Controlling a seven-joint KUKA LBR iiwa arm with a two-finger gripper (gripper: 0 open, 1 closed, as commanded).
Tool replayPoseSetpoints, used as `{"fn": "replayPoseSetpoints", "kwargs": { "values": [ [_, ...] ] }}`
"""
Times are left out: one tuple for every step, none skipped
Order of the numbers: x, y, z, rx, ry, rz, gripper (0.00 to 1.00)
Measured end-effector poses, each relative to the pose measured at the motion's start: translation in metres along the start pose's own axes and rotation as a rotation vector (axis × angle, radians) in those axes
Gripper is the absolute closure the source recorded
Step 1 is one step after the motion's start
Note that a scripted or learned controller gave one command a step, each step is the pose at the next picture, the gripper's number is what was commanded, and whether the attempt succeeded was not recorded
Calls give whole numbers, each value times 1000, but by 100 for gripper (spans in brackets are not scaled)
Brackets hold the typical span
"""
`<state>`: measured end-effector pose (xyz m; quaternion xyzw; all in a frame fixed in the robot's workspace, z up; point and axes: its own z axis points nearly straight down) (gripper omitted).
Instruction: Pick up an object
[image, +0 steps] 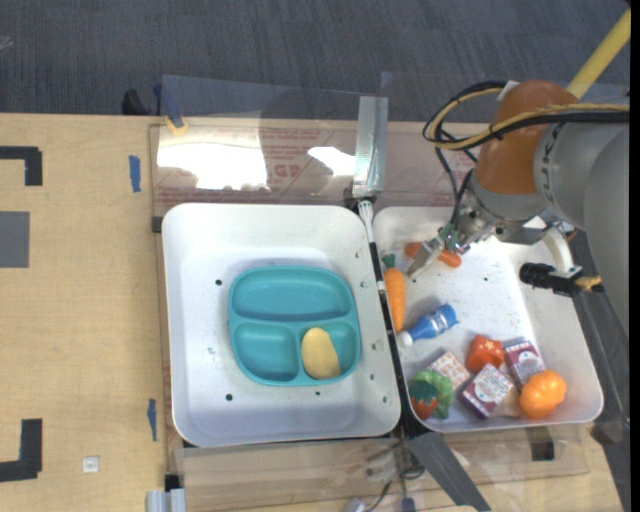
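Note:
My gripper (432, 252) hangs low over the far left part of the right bin (585, 345), reaching in from the upper right. A small orange-red item (450, 259) lies right under it, partly hidden by the gripper, and I cannot tell whether it is touched. A carrot (396, 297) lies along the bin's left wall, just below the gripper. A blue bottle (432, 323) lies near the bin's middle.
Along the right bin's front sit a green-and-red vegetable (431, 393), a tomato (485, 353), two small cartons (487, 389) and an orange (541, 394). The left bin (190, 300) holds a teal divided tray (292, 322) with a yellow potato-like item (320, 353) in it.

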<state>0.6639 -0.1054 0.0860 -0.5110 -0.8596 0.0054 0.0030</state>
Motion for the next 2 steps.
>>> {"fn": "replayPoseSetpoints", "kwargs": {
  "values": [
    [0,4,-14,-15,-7,-3,100],
    [50,33,-105,-24,-3,109,100]
  ]
}}
